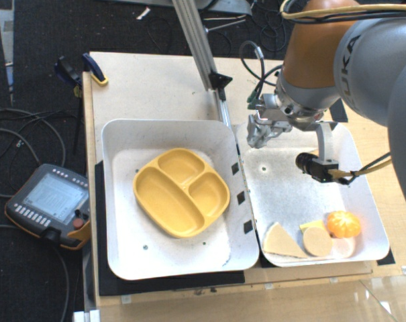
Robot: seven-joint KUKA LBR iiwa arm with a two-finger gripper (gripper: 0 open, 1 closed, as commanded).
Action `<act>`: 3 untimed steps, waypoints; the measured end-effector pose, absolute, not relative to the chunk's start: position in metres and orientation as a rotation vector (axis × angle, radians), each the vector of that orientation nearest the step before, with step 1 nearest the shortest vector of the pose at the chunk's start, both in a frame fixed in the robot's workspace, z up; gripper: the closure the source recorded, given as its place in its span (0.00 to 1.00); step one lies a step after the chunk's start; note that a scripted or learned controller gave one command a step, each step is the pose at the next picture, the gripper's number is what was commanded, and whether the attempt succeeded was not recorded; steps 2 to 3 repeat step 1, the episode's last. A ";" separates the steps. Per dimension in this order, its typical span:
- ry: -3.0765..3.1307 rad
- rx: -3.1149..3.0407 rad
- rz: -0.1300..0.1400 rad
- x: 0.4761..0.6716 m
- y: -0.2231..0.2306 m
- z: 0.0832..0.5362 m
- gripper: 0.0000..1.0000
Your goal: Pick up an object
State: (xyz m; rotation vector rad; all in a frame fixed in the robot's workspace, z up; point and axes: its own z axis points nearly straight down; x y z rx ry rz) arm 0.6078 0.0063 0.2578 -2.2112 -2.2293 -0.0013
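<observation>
Grey arm link (374, 62): partial dark lettering, "UK" legible, rest out of sight. Teach pendant (52, 203) screen: too small to read.

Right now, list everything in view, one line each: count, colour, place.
left bin: one, white, left half of the bench
right bin: one, white, beside it on the right
divided plate: one, yellow, middle of the left bin
wedge: one, beige, near end of the right bin
round slice: one, beige, touching the wedge's right side
fruit: one, orange, right of the round slice
clamp: one, black with blue and yellow, far left corner of the bench
pole: one, silver, slanting up from between the bins
handheld controller: one, grey and orange, on the floor to the left
arm: one, grey with an orange band, entering from the right
gripper: one, metal grey, over the far left part of the right bin
</observation>
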 end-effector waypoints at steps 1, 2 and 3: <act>-2.228 -2.210 0.002 0.605 0.059 0.238 1.00; -2.228 -2.210 0.002 0.605 0.059 0.238 1.00; -2.228 -2.210 0.002 0.605 0.059 0.238 1.00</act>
